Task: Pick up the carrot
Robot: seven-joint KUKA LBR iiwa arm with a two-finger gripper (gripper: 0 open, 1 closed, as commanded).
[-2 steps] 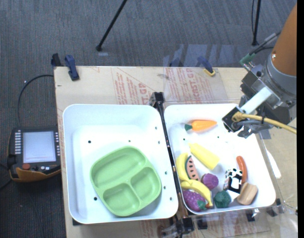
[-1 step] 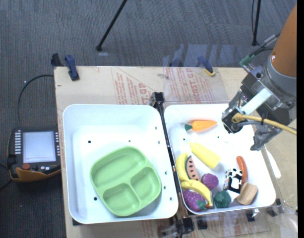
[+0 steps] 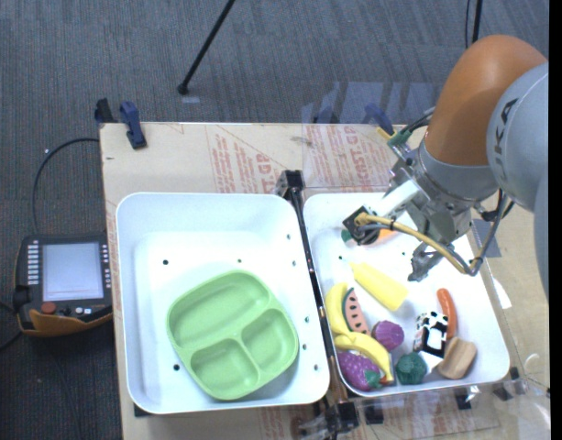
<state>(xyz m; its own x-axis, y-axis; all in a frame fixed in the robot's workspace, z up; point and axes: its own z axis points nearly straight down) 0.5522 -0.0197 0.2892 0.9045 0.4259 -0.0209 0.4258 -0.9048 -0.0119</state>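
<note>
The grey arm reaches in from the right, its orange band over the far right corner of the worktop. The tool hangs over the far half of the right bin. The wrist hides too much of it to tell whether it is spread or pressed together, and nothing can be seen pinched in it.

The carrot lies in the far left part of the right bin. It shows as a short orange stretch, and what may be its green top pokes out further left. Robot parts cover the rest of it. It sits left of the tool and near it; whether they touch cannot be told.

Nearer in the same bin, a pale yellow stick-shaped piece lies aslant just near of the carrot. A banana curves along the left wall, with a watermelon slice against it. In the near left corner is a bunch of purple grapes, and a purple round piece is just beyond it. A green broccoli rests by the near wall. To the right are a black-and-white thing, a red sausage-shaped piece and a tan bread-like lump.

The left bin holds a green divided plate in its near half. A blue clamp grips the worktop's far left corner, and a handheld control pad lies on the floor to the left.
</note>
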